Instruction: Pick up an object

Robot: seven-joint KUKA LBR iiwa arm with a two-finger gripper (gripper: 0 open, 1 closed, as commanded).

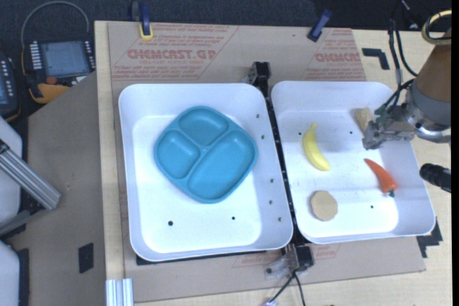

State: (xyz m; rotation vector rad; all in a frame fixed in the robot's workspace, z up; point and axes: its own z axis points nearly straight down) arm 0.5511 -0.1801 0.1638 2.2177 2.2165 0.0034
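The right bin (344, 231) holds a yellow banana (315, 147) near its middle and a round tan biscuit (323, 206) toward the front. An orange carrot-like piece (381, 174) lies by the right wall, and a small tan block (361, 116) sits toward the back right. My gripper (380, 132) hangs over the right side of this bin, just right of the tan block and just behind the orange piece. I see nothing held in it.
A blue divided plate (206, 153) lies in the middle of the left bin (143, 226). A raised divider with a black clamp (259, 72) separates the two bins. Cables trail behind the arm at the right.
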